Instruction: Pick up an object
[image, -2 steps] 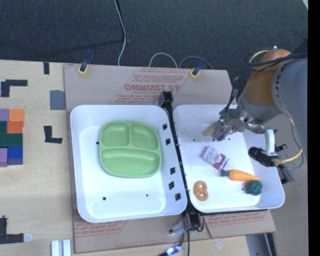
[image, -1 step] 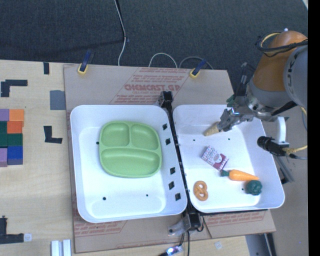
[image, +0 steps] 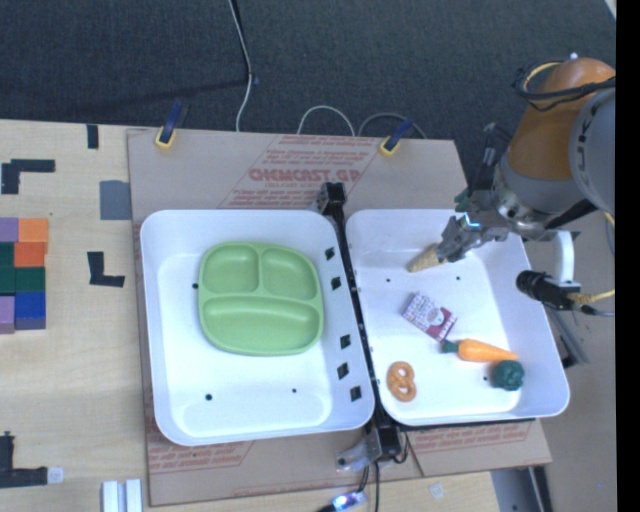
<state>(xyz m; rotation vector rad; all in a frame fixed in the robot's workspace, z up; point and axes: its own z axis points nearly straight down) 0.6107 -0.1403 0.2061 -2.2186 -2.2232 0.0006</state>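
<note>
a green plate (image: 262, 298) sits in the left bin (image: 170, 400). in the right bin (image: 540, 400) lie a pretzel (image: 401, 380), a small pink pack (image: 428, 316) and a carrot (image: 480, 350). the gripper (image: 452, 243) is clamped on a tan cone (image: 424, 261).

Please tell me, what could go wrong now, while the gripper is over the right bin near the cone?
1. The cone lies tilted close to the right bin's far wall, so the gripper, at its wide end, may push it away rather than grip it.
2. The carrot touches the green ball; picking either one could roll the other.
</note>
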